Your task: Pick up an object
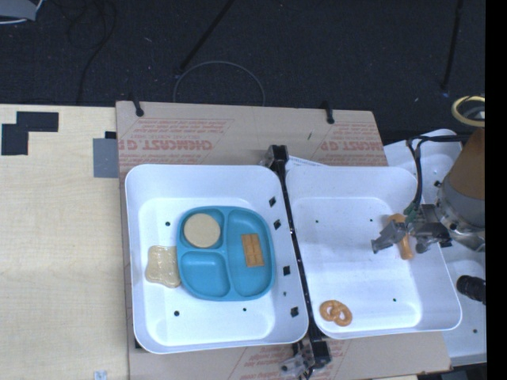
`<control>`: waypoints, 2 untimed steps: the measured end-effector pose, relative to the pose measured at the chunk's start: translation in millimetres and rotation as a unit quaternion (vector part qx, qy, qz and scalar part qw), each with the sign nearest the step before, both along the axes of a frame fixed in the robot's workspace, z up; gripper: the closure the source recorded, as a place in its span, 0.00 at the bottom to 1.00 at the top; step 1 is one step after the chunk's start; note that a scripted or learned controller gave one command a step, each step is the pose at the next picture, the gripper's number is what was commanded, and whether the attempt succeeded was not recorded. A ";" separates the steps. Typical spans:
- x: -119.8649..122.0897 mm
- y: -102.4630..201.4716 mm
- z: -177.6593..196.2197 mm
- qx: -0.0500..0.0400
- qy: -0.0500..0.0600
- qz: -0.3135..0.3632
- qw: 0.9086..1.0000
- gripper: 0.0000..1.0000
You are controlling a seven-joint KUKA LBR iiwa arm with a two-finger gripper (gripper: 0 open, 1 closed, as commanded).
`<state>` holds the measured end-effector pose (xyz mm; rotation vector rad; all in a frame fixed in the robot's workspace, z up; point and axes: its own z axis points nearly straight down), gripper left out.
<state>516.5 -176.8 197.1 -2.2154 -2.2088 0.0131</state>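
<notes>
Bins point(146, 182): two. Blue tray point(225, 253): one, with round cracker point(201, 230), brown bar point(253, 250). Pretzel point(336, 313): one, golden, twisted. Claw point(401, 240): pinching small orange piece point(405, 248).

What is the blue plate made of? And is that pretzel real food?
The blue plate looks like smooth moulded plastic: even colour, rounded compartments, soft sheen. The pretzel in the right bin has a uniform orange-brown, slightly glossy look, so it is probably a plastic toy, though the view is too small to be sure.
</notes>
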 end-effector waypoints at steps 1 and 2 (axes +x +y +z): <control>3.1 -0.2 6.9 -0.002 -0.007 0.001 1.000 0.00; -8.2 0.9 -49.2 0.000 -0.003 0.001 1.000 0.00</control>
